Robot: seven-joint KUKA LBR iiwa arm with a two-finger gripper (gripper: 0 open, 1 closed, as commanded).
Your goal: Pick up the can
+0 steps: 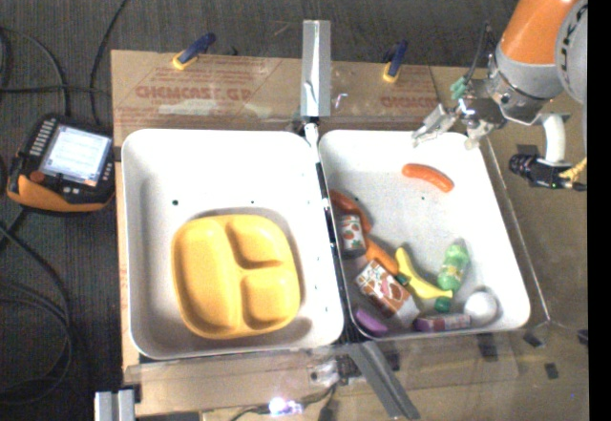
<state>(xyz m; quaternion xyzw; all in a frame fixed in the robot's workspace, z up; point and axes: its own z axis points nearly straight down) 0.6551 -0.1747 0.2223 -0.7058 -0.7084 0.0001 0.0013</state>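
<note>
The can (351,234), small with a red and white label, lies in the right bin (506,247) close to its left wall. My gripper (449,128) hovers over the bin's far edge, well up and to the right of the can. Its fingers (426,131) are spread open and nothing is between them. An orange sausage-shaped piece (427,177) lies just below the gripper.
Near the can sit a carrot (382,255), a printed box (383,286), a banana (421,280), a green bottle (454,263), a white ball (480,305) and purple items (371,321). The left bin (143,180) holds a yellow divided plate (237,272).
</note>
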